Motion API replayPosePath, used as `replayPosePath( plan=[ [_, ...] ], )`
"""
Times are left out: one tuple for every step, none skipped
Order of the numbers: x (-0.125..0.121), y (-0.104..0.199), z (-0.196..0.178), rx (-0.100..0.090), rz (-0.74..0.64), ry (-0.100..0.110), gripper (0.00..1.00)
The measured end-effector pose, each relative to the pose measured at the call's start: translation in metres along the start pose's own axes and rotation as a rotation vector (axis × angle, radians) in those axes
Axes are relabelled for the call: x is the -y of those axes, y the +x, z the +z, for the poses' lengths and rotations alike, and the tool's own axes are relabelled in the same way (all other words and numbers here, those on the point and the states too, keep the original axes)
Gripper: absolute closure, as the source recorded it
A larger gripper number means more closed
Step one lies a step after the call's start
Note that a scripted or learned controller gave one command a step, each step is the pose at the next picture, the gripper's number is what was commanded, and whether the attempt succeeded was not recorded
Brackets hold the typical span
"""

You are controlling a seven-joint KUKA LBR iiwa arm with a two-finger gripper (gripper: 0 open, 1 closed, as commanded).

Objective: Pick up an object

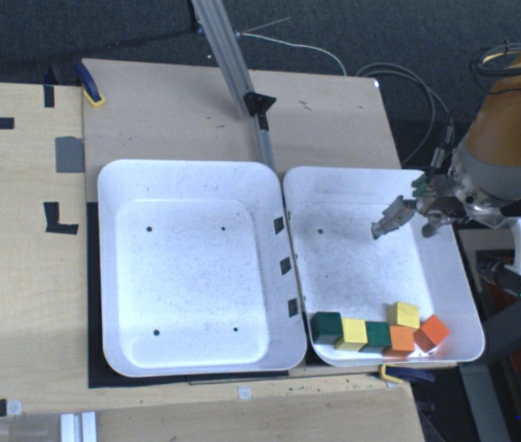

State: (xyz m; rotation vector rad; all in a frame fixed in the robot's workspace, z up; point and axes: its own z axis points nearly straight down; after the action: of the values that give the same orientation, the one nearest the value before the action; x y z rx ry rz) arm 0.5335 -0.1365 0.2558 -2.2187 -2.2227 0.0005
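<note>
Grey metal pole (233, 58) ran diagonally from top centre down to the bins' junction, black clamp (259, 103) on it. Blue-yellow clip (88, 83) sat at the board's top-left corner. Cables (399, 72) looped across the dark floor, upper right.

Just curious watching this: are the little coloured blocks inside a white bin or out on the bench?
Inside. The small coloured blocks sit clustered along the near edge of the right shallow white bin.

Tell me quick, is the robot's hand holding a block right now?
Hand: over the right bin, nothing between its fingers; open or closed cannot be told. The blocks sit in the bin's near corner.
</note>
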Motion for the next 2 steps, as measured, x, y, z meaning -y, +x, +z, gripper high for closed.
replayPosePath(
  plan=[
    [0.000, 0.000, 0.000, 0.000, 0.000, 0.000, 0.00],
    [-0.011, -0.004, 0.085, -0.001, 0.001, 0.008, 0.00]
  ],
)
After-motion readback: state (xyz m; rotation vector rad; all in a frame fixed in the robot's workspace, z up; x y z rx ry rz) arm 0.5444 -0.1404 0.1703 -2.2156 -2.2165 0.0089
